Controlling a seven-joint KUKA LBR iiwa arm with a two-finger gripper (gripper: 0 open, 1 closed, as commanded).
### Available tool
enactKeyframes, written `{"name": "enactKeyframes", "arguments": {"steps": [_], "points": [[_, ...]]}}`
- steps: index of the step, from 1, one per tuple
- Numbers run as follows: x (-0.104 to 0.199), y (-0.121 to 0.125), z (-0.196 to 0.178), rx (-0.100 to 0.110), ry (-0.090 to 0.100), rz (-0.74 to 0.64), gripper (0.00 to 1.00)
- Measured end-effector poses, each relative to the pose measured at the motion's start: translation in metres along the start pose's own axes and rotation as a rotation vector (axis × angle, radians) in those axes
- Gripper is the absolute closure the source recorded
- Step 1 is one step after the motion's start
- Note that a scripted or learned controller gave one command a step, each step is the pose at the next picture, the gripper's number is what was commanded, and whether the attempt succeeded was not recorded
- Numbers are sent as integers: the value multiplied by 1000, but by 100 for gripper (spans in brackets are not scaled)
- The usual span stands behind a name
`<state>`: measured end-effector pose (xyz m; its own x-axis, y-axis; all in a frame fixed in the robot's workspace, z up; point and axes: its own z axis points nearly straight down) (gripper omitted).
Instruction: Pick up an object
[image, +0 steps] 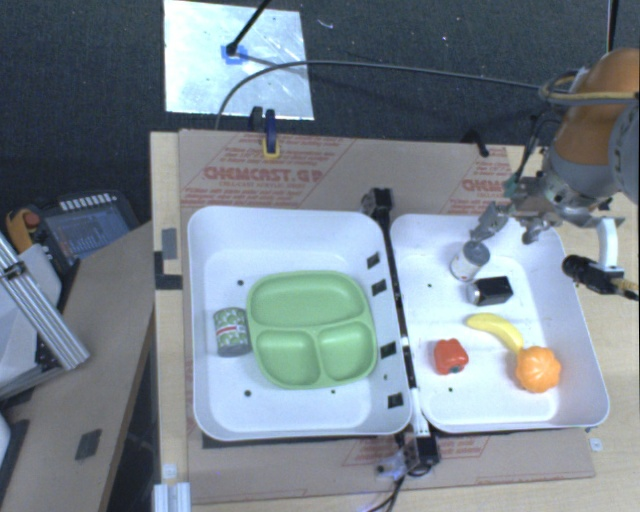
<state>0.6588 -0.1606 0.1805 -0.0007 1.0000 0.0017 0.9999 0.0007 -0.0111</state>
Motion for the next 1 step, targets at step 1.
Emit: {"name": "enactKeyframes", "arguments": {"steps": [1], "points": [[0, 3, -8, -13, -2, -2, 0]]}}
